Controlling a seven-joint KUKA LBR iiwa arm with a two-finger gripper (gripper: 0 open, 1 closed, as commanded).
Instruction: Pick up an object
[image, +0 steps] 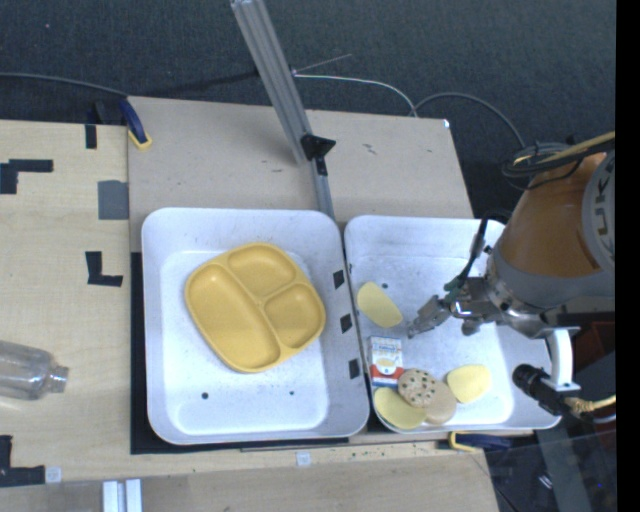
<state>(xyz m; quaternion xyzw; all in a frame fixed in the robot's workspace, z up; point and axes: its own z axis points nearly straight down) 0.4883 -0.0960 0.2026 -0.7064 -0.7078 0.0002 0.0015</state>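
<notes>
Objects for picking lie in the right bin (425, 232), the one on the arm's side of the bench (230, 160). A pale yellow piece (379, 304) lies near the bin's left wall, by itself. Below it is a small white packet (385, 360) with red and blue marks. Just below the packet sits a little pile at the bin's near edge: a round cookie (417, 386) with dark dots, a flat yellow disc (396, 410) tucked partly under it, and a tan round piece touching the cookie on its right. A yellow lemon-shaped piece (468, 382) lies just beside the pile, to the right. The gripper (425, 318) hangs low in the middle of this bin, pointing left, near the pale yellow piece but apart from it. Its tips look dark and small, and whether they are spread or pinched together cannot be told; nothing can be seen between them. The grey arm (550, 250) with its orange band comes in from the right. The left bin (165, 300) holds a yellow plate (255, 305) with three sections, lying flat. A clear plastic bottle (28, 370) lies on its side on the bench, far to the left. A grey metal pole (280, 85) slants across the top of the bench.
</notes>
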